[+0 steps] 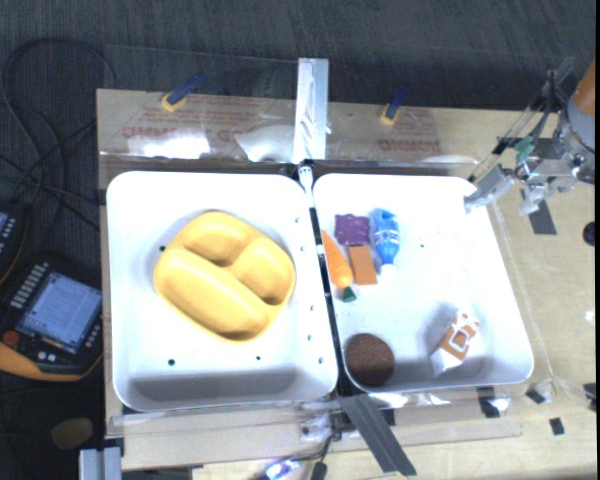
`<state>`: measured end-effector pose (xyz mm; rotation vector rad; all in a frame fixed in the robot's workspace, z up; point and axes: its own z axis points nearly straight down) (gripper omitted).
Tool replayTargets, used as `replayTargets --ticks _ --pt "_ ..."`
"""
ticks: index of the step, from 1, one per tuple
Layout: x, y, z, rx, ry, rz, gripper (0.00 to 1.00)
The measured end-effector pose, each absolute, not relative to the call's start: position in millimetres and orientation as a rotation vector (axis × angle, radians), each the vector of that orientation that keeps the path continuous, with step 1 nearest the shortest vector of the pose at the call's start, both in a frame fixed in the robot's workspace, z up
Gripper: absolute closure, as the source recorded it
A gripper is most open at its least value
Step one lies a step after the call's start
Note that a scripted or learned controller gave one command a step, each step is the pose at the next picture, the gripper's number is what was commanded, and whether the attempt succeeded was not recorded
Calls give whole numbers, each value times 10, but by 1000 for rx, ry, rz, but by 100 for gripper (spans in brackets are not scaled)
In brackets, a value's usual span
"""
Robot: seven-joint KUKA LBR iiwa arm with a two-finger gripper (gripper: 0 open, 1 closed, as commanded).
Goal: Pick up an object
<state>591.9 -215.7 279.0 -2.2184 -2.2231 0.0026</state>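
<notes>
Start with the two shallow white plastic bins on your tabletop: the left bin (pixel 130 368) carries the biggest item, a glossy yellow lumpy plastic shape (pixel 225 273) sitting near its middle. The right bin (pixel 515 353) holds the smaller candidates. Along its left wall lie an orange carrot-like stick (pixel 335 259), a purple block (pixel 352 229), a small orange-brown rectangular block (pixel 363 264) and a blue-and-white crumpled packet (pixel 384 236), all packed close together, with a tiny green piece (pixel 348 293) at the carrot's lower end. Toward the bin's near edge you have a dark brown round ball (pixel 369 357), and near its near-right corner a small white-and-orange carton (pixel 456 339). As for progress, I judge nothing has been picked: every item rests in a bin, so the whole reach, descent and grasp are left. The hand (pixel 535 173) hangs just outside the right bin's far-right corner, touching none of the objects, and you cannot tell how it is set.
</notes>
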Motion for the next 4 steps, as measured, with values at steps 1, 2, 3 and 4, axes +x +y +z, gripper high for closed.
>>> replayTargets --ticks 1,2,3,4 --pt "6687 -2224 1687 -2177 -2266 8 0" --pt "6706 -1653 881 -2062 -2381 0 0" --pt "6596 -1036 889 -1816 -2575 -3 0" --pt "6105 -1096 894 -1930 -2490 -8 0"
